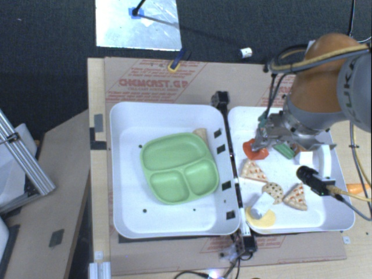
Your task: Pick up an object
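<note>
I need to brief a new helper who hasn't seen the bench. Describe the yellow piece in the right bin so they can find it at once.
Start at the right white bin, the one the arm reaches into, and go to its front corner next to the divider between the bins. The yellow crescent piece lies there, just in front of the round cookie. It is the only plain yellow thing there; the pizza slices nearby are triangular and speckled.

Surroundings of the two white bins on the bench

The left bin point(125, 156) is occupied by a green divided tray point(179, 167), set slightly askew. Under both bins a brown cardboard sheet point(151, 81) printed with red lettering is spread, with a yellow clip point(174, 67) at its far edge. Beyond it, on dark carpet point(46, 39), a shiny foil square point(138, 16) is laid. A small white piece point(246, 53) is seen near the cardboard's far right corner. Aluminium framing point(23, 161) is visible at the left.
</note>
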